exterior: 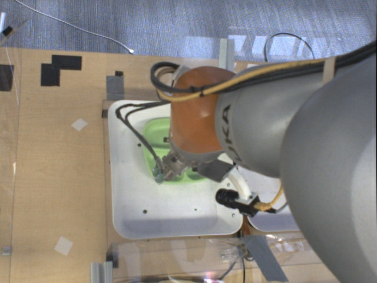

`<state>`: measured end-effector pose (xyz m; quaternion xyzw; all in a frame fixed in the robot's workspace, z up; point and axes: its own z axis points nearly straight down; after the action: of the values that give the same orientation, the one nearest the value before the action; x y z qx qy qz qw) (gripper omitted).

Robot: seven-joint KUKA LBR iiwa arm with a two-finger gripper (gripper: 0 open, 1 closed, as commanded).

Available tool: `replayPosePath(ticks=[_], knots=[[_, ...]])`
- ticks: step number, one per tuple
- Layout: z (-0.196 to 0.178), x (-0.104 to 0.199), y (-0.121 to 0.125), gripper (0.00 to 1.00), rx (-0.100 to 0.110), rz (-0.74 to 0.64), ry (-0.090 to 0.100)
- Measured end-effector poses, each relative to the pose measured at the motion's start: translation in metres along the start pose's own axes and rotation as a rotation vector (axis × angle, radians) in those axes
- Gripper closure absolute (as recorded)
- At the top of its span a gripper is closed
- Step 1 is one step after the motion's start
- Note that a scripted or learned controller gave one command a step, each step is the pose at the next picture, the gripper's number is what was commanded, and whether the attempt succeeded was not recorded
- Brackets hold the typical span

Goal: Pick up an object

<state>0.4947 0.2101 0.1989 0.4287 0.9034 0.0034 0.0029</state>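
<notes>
A light green object (154, 135), flat and plate-like, lies in the left white bin (132, 205). The arm's orange band and wrist cover most of it, so only its left and lower edges show. My gripper (162, 173) reaches down onto the green object's lower left edge. The wrist above hides how the gripper stands against the object.
Black cables (136, 135) loop from the wrist over the bin's upper left part. The grey arm covers the right bin almost wholly; only a sliver of its rim (277, 221) shows. Brown bench surface with black tape marks (59, 69) lies to the left.
</notes>
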Motion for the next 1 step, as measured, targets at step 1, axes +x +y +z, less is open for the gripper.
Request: replayPosePath(ticks=[1], knots=[[0.0186, 0.0067, -0.0042, 1.00, 0.006, 0.313, 0.001]])
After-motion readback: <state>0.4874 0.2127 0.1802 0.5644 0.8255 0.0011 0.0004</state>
